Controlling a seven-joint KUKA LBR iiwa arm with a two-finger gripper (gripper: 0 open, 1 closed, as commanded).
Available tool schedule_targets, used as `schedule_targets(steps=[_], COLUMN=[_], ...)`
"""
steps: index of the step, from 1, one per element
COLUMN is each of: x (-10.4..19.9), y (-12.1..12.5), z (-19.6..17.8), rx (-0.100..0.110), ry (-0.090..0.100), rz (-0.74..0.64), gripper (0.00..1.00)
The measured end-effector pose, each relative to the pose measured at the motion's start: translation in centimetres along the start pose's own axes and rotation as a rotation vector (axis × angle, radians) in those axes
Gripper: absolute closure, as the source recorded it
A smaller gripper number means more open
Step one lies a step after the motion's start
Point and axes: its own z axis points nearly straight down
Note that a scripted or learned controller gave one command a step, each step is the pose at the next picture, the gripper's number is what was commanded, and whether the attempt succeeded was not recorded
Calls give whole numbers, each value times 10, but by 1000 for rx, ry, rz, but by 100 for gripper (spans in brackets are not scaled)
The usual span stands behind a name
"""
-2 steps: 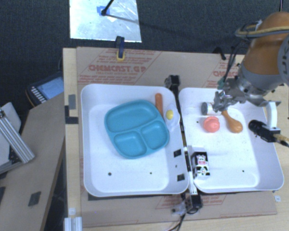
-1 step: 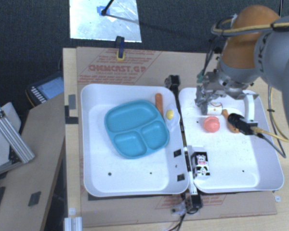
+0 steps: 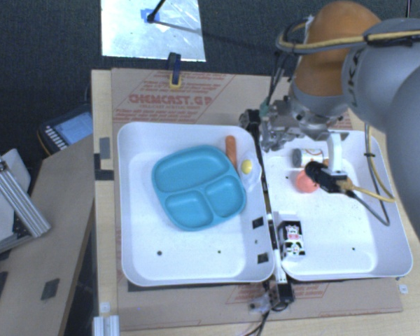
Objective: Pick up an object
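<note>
Gripper (image 3: 271,141) over far-left corner of shallow white right bin (image 3: 350,224); claw state cannot tell; salmon-pink round lump (image 3: 306,182) near

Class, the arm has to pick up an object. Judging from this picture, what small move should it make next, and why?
Probably a short slide toward the near side of the right bin, to stand over the pink object. The gripper hangs near that bin's far left corner, and the pink object lies close by, with bare floor around it.
</note>
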Motion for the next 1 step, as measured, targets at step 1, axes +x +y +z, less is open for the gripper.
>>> schedule_targets(steps=[1], x=[54], y=[9], z=[10], rx=[0], ry=[-1], rz=[1], gripper=[100])
